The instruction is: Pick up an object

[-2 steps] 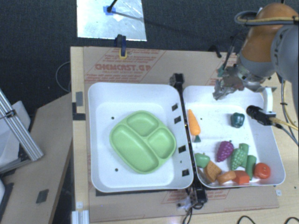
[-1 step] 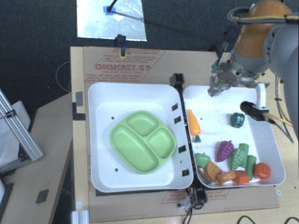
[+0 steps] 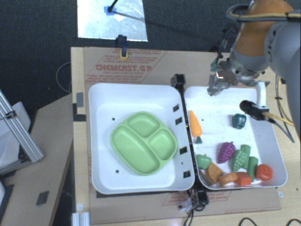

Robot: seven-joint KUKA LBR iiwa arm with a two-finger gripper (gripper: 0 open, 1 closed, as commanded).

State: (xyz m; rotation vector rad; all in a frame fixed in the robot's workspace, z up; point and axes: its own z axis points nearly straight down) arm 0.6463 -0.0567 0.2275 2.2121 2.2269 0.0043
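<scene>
Gripper on the grey arm with the orange band is hanging over the far edge of the right-hand shallow white plastic bin, near its far left corner, and honestly I can't tell from this angle if the claw is wide or closed, it's just a dark metal lump up there, and nothing shows between its tips. So the pick hasn't happened yet by my read. Biggest thing around is the left-hand shallow white bin, which carries a pale green divided plastic plate sitting roughly in its middle. All the grabbable stuff is in the right bin: an orange toy carrot lies along the left wall, a dark green toy pepper sits by itself near the right wall, a purple toy grape bunch is mid-bin, and a jumble of toy veg crowds the near edge, with a red toy tomato tucked in the near right corner. If I were running this I'd go for the carrot or the pepper, since both sit well apart from the rest. Carrot's closer to the claw but hugs the wall, so a finger could clip the rim. Pepper has open floor round it, so come straight down over that.
</scene>
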